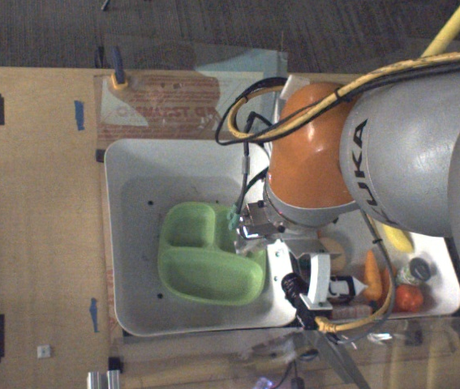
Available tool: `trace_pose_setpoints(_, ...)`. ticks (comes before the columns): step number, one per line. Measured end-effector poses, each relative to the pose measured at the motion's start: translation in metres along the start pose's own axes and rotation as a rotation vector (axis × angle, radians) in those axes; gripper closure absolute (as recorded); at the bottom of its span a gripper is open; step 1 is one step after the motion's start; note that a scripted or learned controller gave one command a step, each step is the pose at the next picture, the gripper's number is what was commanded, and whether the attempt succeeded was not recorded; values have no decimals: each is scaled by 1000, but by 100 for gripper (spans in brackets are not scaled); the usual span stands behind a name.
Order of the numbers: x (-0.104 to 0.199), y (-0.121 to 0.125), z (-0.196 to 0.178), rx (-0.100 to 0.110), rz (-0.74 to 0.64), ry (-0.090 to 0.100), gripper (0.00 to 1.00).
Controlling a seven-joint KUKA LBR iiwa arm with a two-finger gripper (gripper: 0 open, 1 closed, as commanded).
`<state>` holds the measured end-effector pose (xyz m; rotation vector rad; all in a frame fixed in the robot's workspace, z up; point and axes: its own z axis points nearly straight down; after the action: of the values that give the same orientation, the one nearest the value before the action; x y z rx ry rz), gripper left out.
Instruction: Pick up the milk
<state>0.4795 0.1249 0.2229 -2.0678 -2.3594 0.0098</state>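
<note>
Right beside the green tray [205, 259], the hand [247, 227] hangs; whether it's wide or narrow, cannot tell.

The divided tray [205, 256] lies in the left bin [132, 177], toward its 5 o'clock corner. The arm [359, 160] reaches in from 3 o'clock, above the wall between the bins, its wrist just at 3 o'clock of the tray. In the right bin [449, 298], at 5 o'clock of the arm, lie a banana [396, 237], a carrot [373, 275] and a tomato [409, 297], close together.
</note>
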Motion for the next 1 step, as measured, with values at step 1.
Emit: trace_pose_setpoints(1, 44, 6, -76, -4, 12, -1, 100)
